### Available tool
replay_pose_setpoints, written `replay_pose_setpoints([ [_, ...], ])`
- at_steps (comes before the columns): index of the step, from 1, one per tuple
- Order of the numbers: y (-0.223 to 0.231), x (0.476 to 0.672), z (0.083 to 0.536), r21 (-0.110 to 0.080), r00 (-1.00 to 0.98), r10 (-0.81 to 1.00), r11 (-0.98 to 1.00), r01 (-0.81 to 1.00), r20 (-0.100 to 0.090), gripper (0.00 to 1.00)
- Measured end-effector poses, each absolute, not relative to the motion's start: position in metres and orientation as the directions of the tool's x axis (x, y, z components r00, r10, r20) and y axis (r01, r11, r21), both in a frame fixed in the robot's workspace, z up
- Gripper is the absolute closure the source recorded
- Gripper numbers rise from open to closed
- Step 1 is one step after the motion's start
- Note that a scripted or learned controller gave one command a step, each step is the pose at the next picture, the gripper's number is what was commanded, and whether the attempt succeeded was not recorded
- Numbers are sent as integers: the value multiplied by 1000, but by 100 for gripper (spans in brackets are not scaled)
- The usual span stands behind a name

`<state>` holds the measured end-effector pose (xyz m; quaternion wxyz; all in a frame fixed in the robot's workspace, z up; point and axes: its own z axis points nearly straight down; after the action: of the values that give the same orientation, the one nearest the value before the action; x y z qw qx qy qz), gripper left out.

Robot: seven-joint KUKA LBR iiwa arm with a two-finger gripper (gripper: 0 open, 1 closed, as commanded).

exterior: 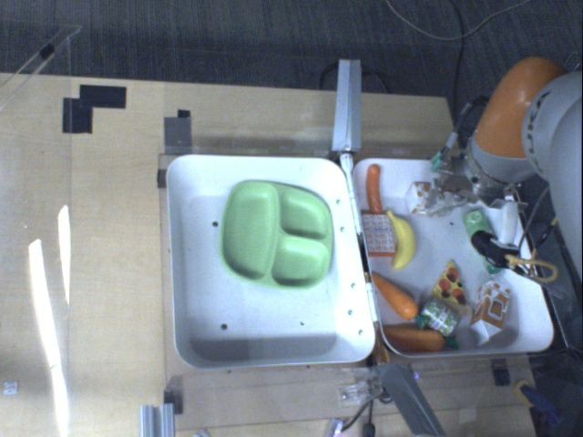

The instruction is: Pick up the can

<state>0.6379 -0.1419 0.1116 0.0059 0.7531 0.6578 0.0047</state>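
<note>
The can [440,317] is small and green with a shiny end. It lies on its side near the front of the right bin [537,335], between an orange carrot [394,297] and a printed carton [493,306]. My gripper [435,196] hangs over the back part of that bin, well behind the can and apart from it. Nothing shows between its fingers.
The right bin also holds a red sausage [373,188], a banana [403,239], a small patterned box [378,234], a colourful snack pack [449,282], an orange sausage [414,339] at the front wall and a green item [474,218]. A green divided plate [276,233] sits in the left bin [196,335].
</note>
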Motion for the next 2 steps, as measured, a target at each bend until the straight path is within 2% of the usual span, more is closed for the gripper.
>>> replay_pose_setpoints([
  [1,-142,637,111,13,134,991,-134,991,-1,0],
  [2,-146,627,87,8,149,989,-149,989,0,0],
])
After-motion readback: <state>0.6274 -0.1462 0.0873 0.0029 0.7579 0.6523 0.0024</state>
